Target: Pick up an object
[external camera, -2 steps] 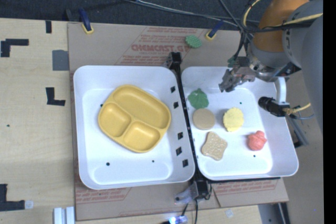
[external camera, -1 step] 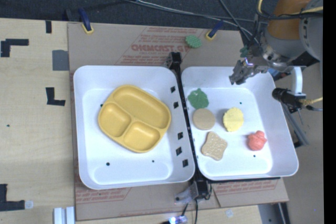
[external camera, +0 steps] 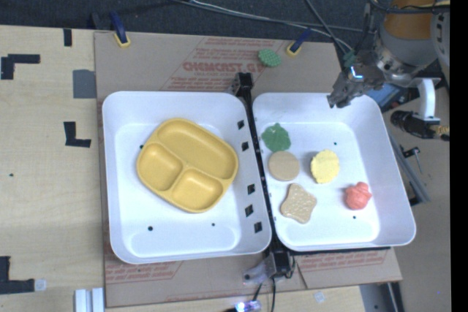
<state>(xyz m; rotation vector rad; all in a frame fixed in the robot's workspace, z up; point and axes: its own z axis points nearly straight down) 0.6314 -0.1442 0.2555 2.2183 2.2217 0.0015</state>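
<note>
Nothing has been picked up at this point, as far as the view shows. The gripper hangs over the far right corner of the right bin, above the rim, with nothing visible between its tips; whether it is open or closed I cannot tell, because it appears as a dark, small shape seen from above. The things it could take all lie on the floor of that bin: a green piece nearest the divider, a round tan piece just below it, a yellow piece to the right of that, a tan star-like piece toward the near edge, and a pink piece close to the right wall. They sit apart from one another, none stacked, so each looks reachable from above. The left bin holds a yellow divided plate, lying tilted across the middle. One more small green piece rests on the cardboard beyond the bins — outside the working area. So the whole task seems to remain: choosing a piece, coming down over it, closing on it and lifting. The green piece and the yellow piece look nearest to the tool, though both are well apart from it for now.
</note>
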